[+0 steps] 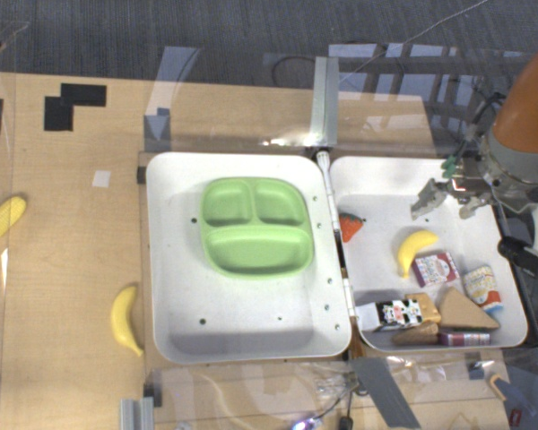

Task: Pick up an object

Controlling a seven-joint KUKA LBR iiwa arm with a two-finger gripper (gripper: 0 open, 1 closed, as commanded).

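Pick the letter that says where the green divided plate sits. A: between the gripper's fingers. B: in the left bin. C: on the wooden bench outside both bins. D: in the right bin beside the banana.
B: the green divided plate lies flat on the floor of the left bin, while the gripper hangs over the right bin, well away from it.

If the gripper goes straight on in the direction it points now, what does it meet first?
The gripper points down and toward the left, so it would probably meet first the bare white floor of the right bin, above the yellow toy banana. Its height over the floor is unclear.
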